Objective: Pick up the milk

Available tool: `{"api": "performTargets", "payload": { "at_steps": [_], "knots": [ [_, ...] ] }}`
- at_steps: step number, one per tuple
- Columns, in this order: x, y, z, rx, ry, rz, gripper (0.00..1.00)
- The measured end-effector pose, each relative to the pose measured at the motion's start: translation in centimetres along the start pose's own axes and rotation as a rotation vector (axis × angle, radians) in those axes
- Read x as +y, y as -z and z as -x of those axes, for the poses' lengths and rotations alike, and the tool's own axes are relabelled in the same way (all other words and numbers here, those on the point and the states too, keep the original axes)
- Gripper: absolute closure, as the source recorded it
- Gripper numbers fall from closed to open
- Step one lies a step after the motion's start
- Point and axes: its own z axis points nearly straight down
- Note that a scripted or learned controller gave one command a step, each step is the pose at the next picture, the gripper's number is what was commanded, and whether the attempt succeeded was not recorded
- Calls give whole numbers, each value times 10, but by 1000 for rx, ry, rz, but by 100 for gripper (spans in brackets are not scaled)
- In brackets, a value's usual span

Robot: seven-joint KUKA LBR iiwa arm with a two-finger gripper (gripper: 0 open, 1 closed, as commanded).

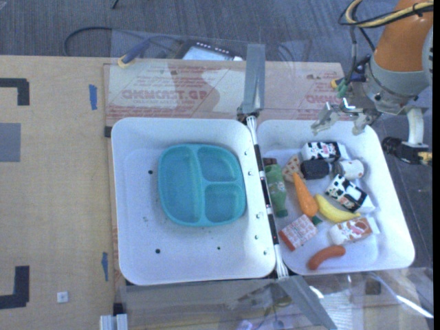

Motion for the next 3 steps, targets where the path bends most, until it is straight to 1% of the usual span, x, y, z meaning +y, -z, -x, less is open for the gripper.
{"api": "performTargets", "payload": {
  "at_steps": [1,2,3],
  "knots": [
    [-28,-113,7,-1,57,3,0],
    [-53,-119,21,11,163,59,0],
    [-54,-119,43,20,197,40,0]
  ]
}}
